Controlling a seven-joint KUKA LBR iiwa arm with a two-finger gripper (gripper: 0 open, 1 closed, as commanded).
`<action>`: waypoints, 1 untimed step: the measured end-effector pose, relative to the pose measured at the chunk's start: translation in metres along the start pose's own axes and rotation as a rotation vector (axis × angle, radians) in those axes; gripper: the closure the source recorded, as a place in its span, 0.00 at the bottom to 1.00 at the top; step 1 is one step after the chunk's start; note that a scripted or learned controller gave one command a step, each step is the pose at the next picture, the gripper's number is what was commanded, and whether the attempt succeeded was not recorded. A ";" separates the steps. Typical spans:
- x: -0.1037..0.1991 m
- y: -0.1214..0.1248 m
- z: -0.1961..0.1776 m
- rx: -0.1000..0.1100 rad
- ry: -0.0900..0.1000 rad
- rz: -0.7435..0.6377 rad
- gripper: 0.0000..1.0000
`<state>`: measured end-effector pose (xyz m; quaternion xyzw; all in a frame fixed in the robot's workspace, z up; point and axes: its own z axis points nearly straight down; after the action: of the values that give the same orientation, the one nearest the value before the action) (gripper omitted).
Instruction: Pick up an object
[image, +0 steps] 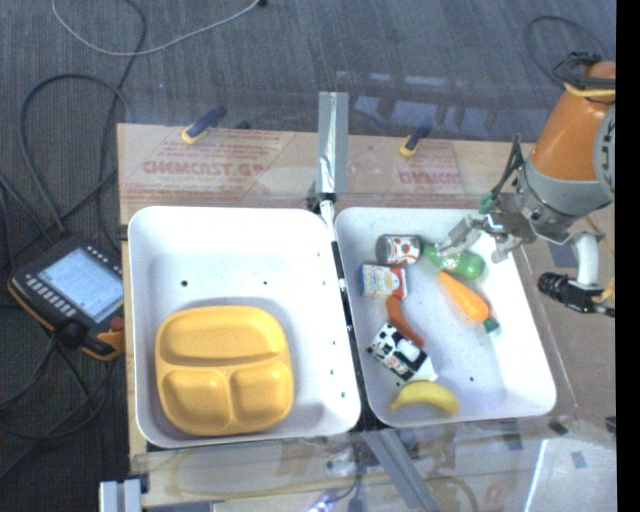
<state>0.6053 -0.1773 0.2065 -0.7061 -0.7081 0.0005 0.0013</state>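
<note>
The right bin (520, 370) holds several toy foods. A red-labelled can (400, 248) lies at the back, with a small blue and yellow carton (381, 281) in front of it. A green pepper-like piece (462, 265) touches an orange carrot (465, 296). Further forward lie a red sausage (403, 318), a black-and-white cow-print piece (396, 350) and a yellow banana (424, 398). My gripper (479, 242) hangs over the bin's back right part, just above the green piece, open, with nothing between its fingers (457, 237).
The left bin (200, 250) holds a yellow divided plate (226, 368). A metal divider post (330, 150) stands between the bins at the back. A teach pendant (70, 290) and cables lie on the floor to the left.
</note>
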 end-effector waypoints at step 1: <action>-0.023 -0.001 0.113 -0.002 0.000 0.009 0.00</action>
<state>0.6039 -0.2006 0.0936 -0.7092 -0.7050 -0.0002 0.0004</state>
